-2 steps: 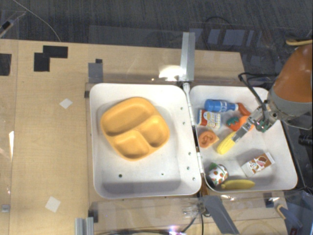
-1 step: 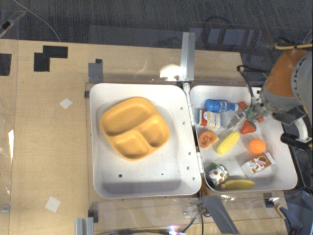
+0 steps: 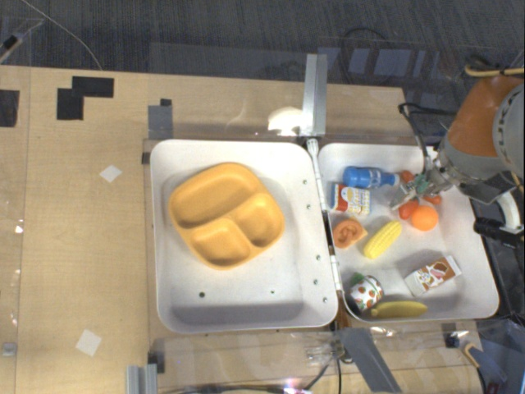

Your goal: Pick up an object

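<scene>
Orange ball [image 3: 423,217] lies just below the tool [image 3: 424,185]; grip state unclear.

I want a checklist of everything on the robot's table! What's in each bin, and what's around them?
Surface: wooden bench bearing left bin and right bin.
Job's things: right bin holds blue bottle, orange ball, toy corn, small carton, banana.
Clutter: yellow divided tray in left bin.
Grippers: gripper low over right bin, near the ball.
Cables: black cable behind right bin.
Surroundings: dark floor.
</scene>
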Controlling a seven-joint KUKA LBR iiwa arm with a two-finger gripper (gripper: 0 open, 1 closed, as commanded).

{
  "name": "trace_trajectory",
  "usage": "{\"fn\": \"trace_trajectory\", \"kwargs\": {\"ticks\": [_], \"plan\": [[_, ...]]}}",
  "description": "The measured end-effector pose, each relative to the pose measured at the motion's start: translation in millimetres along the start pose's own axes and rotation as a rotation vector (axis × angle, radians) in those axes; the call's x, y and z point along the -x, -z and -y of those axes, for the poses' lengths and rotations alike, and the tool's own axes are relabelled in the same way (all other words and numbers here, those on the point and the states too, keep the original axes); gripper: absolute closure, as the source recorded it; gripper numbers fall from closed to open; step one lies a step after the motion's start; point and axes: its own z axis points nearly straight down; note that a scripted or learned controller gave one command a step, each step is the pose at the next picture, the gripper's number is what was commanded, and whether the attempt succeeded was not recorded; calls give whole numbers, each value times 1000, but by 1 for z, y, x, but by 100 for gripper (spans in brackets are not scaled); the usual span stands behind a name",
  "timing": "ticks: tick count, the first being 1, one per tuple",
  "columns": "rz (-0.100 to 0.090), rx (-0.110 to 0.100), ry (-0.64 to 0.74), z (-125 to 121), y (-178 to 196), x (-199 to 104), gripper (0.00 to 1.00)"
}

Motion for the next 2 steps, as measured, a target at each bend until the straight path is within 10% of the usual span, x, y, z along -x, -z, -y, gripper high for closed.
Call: {"fn": "trace_trajectory", "kwargs": {"ticks": [1, 2], "plan": [[5, 5, 10, -3, 13, 0, 100], [-6, -7, -363, -40, 99, -46, 100]]}}
